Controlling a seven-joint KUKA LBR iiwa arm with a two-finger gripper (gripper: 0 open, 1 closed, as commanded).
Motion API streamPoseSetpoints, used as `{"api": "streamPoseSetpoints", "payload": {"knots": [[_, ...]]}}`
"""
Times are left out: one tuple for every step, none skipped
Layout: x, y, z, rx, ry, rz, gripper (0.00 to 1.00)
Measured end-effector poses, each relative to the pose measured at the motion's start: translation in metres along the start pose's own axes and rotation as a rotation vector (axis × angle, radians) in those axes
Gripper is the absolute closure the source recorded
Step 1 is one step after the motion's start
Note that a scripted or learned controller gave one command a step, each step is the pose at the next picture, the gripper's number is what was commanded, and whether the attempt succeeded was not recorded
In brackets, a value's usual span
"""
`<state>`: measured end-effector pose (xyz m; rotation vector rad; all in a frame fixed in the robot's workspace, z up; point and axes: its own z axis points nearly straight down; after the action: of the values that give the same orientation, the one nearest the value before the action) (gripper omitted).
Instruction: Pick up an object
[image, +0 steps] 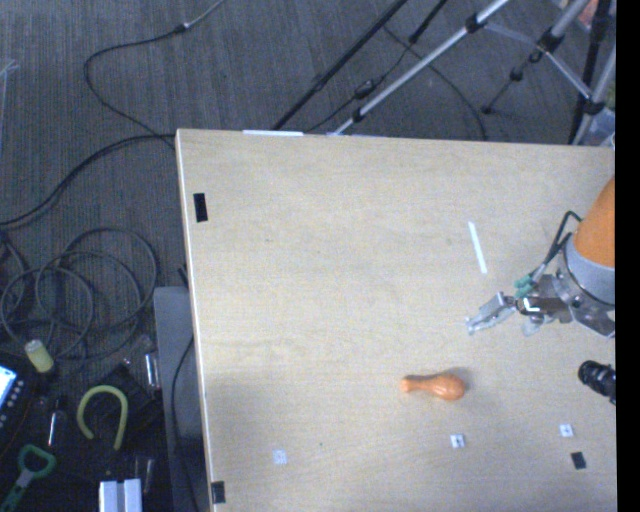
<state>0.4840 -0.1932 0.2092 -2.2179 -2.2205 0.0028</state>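
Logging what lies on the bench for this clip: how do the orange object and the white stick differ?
The orange object is bulbous at one end and tapers to a narrow neck; the white stick is thin and straight throughout. The orange object lies roughly level across the view, the white stick runs steeply. The orange object sits below the claw, the white stick above it. Both lie loose on the bench, neither touched.

- The grey arm with its orange band (598, 240) is cut off by the right edge behind the gripper (484, 317).
- Whether the gripper's small blurred metal fingers are parted cannot be told.
- A black part (596, 378) below the wrist is cut off too.
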Motion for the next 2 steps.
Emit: {"api": "streamPoseSetpoints", "payload": {"knots": [[-0.03, 0.087, 0.005, 0.0, -0.002, 0.248, 0.0], [-0.024, 0.148, 0.047, 0.0, -0.004, 0.098, 0.0]]}}
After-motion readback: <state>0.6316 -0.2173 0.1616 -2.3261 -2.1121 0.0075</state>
